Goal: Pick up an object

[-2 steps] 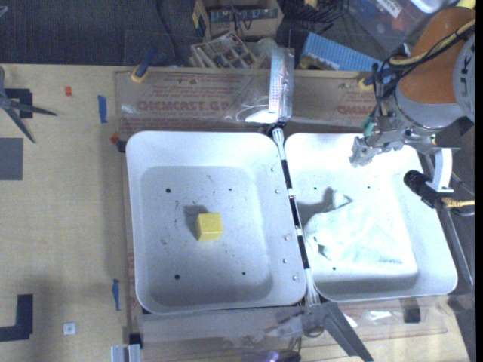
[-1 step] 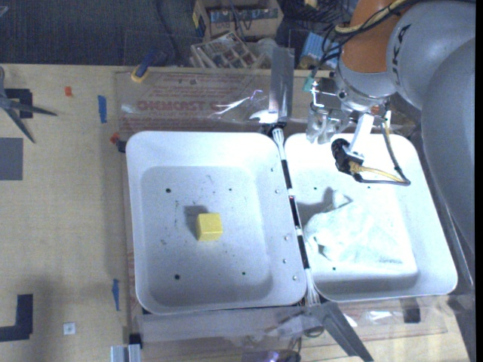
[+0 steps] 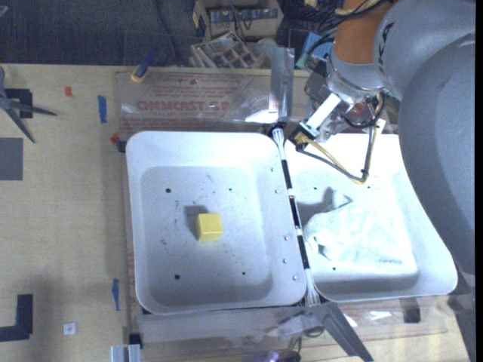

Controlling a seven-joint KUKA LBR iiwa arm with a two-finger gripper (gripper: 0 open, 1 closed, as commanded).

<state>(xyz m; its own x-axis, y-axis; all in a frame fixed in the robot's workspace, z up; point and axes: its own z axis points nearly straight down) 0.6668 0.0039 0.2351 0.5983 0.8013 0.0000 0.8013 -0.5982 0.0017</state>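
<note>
A small yellow cube (image 3: 210,226) lies near the middle of the left bin (image 3: 151,157). In the right bin (image 3: 430,274) a crumpled white sheet or cloth (image 3: 361,232) covers much of the floor. My gripper (image 3: 353,110) hangs above the far left corner of the right bin, well clear of both things, under the grey wrist with its orange band. The arm's large grey body covers the right side of that bin.
A dark divider strip (image 3: 294,210) runs between the two bins. A clear plastic sheet with red lettering (image 3: 189,100) lies behind the left bin. Tools and blue tape marks sit on the wooden bench (image 3: 60,202) at the left.
</note>
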